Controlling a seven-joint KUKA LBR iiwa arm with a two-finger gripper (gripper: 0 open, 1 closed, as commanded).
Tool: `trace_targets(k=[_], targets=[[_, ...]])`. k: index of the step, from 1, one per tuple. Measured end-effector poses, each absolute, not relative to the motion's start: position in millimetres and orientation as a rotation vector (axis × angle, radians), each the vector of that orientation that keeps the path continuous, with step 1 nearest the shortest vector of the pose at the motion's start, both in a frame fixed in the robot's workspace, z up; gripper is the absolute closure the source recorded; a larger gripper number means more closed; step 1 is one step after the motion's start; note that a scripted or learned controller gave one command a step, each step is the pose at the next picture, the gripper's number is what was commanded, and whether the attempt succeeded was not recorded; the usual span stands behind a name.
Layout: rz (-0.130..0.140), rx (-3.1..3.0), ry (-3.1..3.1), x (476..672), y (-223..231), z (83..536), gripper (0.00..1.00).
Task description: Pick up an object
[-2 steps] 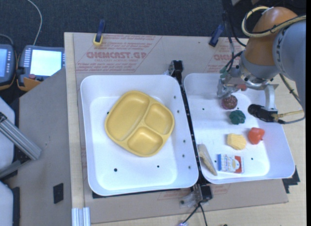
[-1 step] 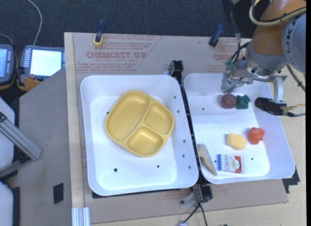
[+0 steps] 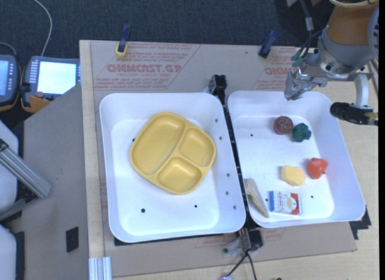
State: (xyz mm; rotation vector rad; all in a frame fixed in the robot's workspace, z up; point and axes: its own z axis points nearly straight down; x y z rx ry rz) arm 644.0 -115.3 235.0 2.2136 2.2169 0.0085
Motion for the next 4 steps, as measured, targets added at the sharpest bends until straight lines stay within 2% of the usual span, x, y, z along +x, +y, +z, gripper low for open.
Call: trace_targets(k=[1,4], targets=[[0.006,2.216,2.219,645.2,-115,266,1.00],[-0.001,2.218,2.230,629.7,47,250,1.00]])
